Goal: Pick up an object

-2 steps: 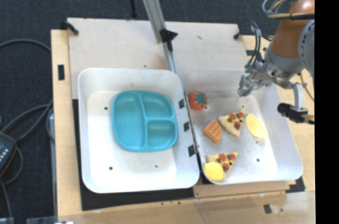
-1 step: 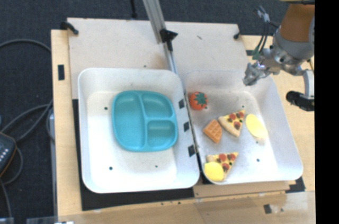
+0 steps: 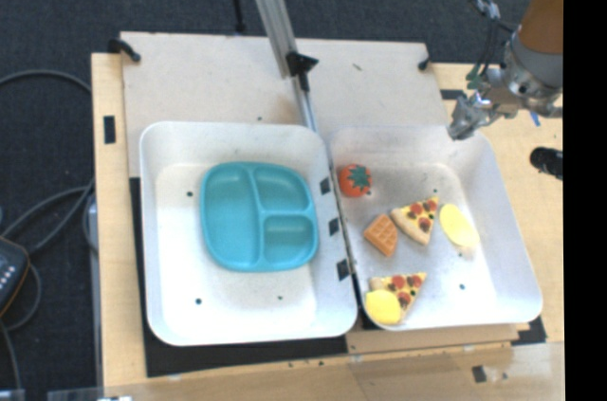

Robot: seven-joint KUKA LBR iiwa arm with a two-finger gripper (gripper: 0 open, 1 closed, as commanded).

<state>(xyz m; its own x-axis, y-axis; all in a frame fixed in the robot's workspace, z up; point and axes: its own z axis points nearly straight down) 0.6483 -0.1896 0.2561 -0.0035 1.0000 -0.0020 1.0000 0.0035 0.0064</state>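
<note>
On the worktop (image 3: pixel 114 200) two white bins are seen, the left bin (image 3: pixel 161 295) bearing a blue divided plate (image 3: pixel 258 216) and the right bin (image 3: pixel 503 266) bearing two pizza slices (image 3: pixel 417 221), a waffle (image 3: pixel 380 235) and a tomato (image 3: pixel 355 180), with the tool (image 3: pixel 465 119), its state indiscernible, over the right bin's far rim.

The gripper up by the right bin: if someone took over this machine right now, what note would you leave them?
Gripper: hovering over the far right corner of the right bin, holding nothing; whether its fingers are open is unclear.
Right bin: toy tomato, waffle, two pizza slices, two yellow pieces.
Left bin: blue divided plate.
Done: nothing picked yet.
Left: lower onto one object, grip and lift it.
</note>
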